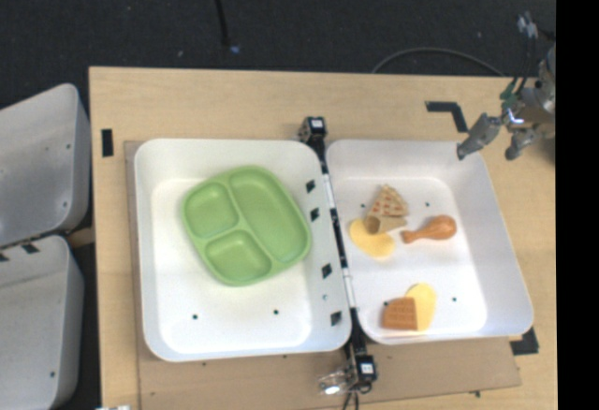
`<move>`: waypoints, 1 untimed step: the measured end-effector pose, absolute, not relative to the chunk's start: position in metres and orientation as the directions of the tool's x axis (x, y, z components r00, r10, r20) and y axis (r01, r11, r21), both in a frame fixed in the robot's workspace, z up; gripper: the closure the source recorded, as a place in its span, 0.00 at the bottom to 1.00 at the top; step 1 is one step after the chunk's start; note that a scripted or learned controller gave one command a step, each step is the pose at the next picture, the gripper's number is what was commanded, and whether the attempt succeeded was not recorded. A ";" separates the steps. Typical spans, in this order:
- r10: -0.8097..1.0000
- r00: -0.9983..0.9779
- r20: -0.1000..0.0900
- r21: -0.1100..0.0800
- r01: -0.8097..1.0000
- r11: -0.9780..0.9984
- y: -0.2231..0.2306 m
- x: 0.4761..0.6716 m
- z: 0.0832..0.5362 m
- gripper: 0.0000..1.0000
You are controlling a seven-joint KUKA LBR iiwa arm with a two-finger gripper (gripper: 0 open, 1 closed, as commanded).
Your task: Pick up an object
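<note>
Wooden bench (234, 104) is carrying two shallow white bins side by side, joined along a black-clipped centre seam. Left bin (159, 305) is holding a green three-compartment plate (245, 226), lying flat at its middle, tilted slightly askew. Right bin (487, 296) is holding five small toy foods: a brown drumstick (430, 230) is lying at the centre right, its thin end pointing left; a tan waffle-patterned wedge (386, 205) is sitting just far-left of it; a yellow rounded piece (372, 239) is lying just near the wedge, touching it; an orange-brown block (400, 314) is sitting at the near side, overlapping a pale yellow disc (423, 302) to its right. Gripper (494, 140) is hanging over the far right corner of the right bin, fingers spread apart and holding nothing, well apart from all the toy foods.
</note>
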State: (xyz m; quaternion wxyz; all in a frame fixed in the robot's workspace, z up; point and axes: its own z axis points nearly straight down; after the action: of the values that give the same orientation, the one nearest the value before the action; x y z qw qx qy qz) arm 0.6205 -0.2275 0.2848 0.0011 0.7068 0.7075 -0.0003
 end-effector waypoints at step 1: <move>1.000 -0.002 -0.001 -0.003 1.000 0.002 -0.220 0.622 0.229 0.00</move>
State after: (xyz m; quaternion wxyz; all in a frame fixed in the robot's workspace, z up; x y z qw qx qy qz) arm 0.6224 -0.2197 0.2287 -0.0007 0.7062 0.7080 -0.0016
